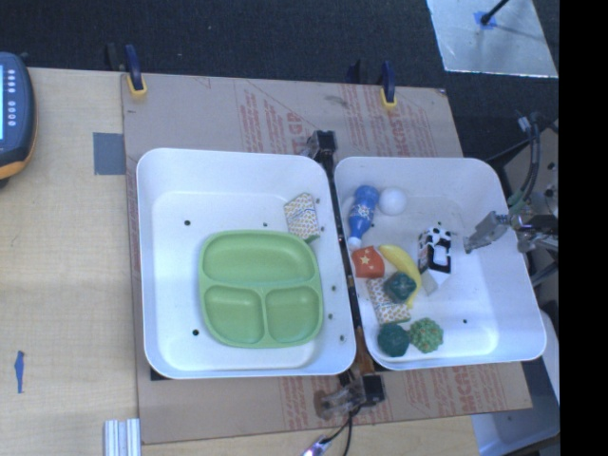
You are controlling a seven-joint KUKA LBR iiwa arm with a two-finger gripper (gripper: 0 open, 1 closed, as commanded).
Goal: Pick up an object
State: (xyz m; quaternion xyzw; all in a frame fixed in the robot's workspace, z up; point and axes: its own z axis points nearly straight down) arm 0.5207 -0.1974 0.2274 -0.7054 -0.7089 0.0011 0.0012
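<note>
Nothing is held yet; claw [486,231] state cannot be told. Black-and-white toy [438,249] is nearest: should be approached vertically, banana [403,262] avoided.

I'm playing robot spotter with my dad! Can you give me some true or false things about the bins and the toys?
1. The green tray lies in the left bin. True.
2. The banana is on the green tray. False: it lies in the right bin.
3. The white ball sits beside the blue bottle. True.
4. The gripper is over the left bin. False: it is over the right bin's right side.
</note>
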